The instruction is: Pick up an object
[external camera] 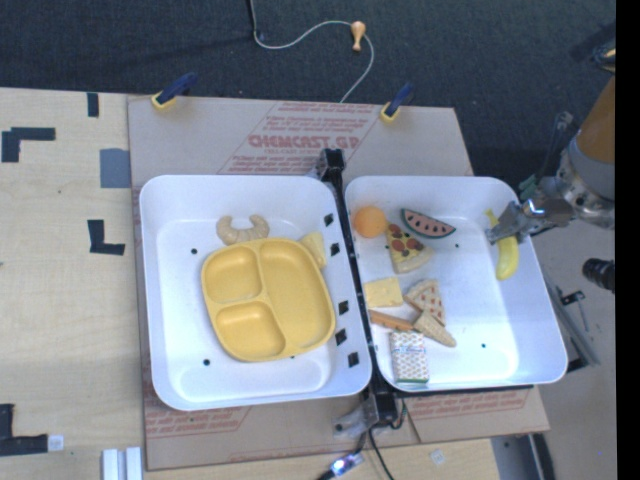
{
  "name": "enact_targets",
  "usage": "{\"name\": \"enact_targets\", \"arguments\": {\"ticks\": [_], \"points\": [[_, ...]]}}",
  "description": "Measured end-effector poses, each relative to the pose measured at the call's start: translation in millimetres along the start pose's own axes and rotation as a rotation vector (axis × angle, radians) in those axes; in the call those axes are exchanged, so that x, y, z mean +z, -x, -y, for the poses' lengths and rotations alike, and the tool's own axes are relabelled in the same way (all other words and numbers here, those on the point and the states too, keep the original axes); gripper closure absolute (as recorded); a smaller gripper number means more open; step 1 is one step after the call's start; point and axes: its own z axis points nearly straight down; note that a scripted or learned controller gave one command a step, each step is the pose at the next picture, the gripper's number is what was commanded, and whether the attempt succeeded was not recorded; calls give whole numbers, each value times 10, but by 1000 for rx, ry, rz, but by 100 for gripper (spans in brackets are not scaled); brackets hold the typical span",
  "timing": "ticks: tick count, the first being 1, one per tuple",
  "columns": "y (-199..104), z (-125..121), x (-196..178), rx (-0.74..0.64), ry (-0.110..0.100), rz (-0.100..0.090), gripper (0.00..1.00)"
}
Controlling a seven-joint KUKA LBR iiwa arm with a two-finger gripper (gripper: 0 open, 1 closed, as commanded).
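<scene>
Lowest in the right bin (540,308) lies a small packet (409,356), with toast wedges (428,313), cheese (382,293), pizza (404,248), an orange (369,221) and a watermelon slice (428,225) above it. Likeliest target is the banana (508,255), lying against the right wall. Gripper (505,230) hangs at its upper end, touching or just above; whether the jaws are spread or pinching I cannot tell. A good grasp probably needs the jaws straddling the banana's width, clear of the wall. Left bin (160,298) holds a yellow tray (268,299).
</scene>
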Motion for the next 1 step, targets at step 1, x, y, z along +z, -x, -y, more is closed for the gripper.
{"name": "enact_targets", "arguments": {"ticks": [1], "points": [[-560,104,109,-4,-3,-1,100]]}}
